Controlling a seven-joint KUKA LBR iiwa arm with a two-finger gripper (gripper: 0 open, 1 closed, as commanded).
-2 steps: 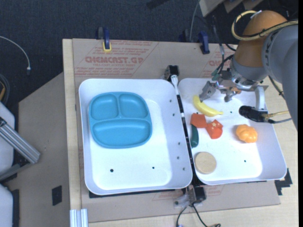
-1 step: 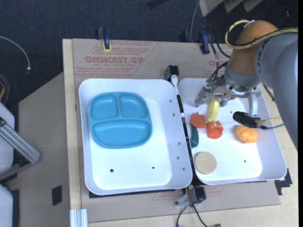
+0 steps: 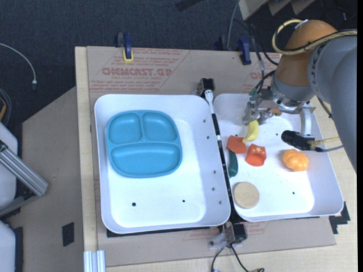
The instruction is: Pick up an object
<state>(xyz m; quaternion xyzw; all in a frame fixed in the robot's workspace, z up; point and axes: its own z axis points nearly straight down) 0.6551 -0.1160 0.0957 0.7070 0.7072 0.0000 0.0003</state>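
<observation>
My gripper [image 3: 256,111] hangs over the back left part of the right bin [image 3: 317,200], below the orange band of the arm. Just under its tip lies a small yellow banana-shaped piece [image 3: 251,131], which looks close to or touching the tip. In front of that are an orange-red wedge [image 3: 236,145] and a red block [image 3: 256,154]. A dark green piece [image 3: 233,163] lies along the bin's left wall. An orange fruit [image 3: 295,160] sits to the right, and a tan round disc [image 3: 247,194] rests near the front.
The left bin [image 3: 153,203] holds a blue divided plate [image 3: 144,143] in its back half. A black cylinder with a cable [image 3: 296,139] sticks out beside the arm, above the orange fruit. A black divider rail [image 3: 218,146] runs between the bins.
</observation>
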